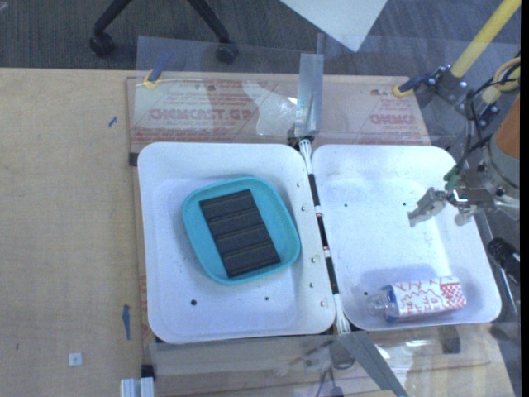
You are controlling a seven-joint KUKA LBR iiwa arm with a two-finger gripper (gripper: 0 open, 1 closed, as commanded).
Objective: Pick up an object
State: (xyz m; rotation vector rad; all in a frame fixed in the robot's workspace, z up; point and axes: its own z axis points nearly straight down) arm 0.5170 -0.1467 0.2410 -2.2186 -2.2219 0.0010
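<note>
White bins on the bench, and nothing's picked up yet: the hand (431,206) hangs with nothing in it, fingers apart, at 3 o'clock in the right bin (364,172) while the red-and-white bottle (417,298) lies at 6 o'clock, well apart.

Lighting: even, soft, from overhead; my view is bright, with no hard shadows. The two shallow white plastic bins (165,304) read near overexposed, their surface detail washed out. Glare: pale sheen on the clear plastic sheet (264,110) behind the bins. Shadow: faint, under the turquoise square plate (198,222). Focus: overall slightly soft; my grey two-finger gripper (426,207) is blurred, fine edges smeared. Colour: mildly muted, grainy on the dark carpet (66,7).
</note>
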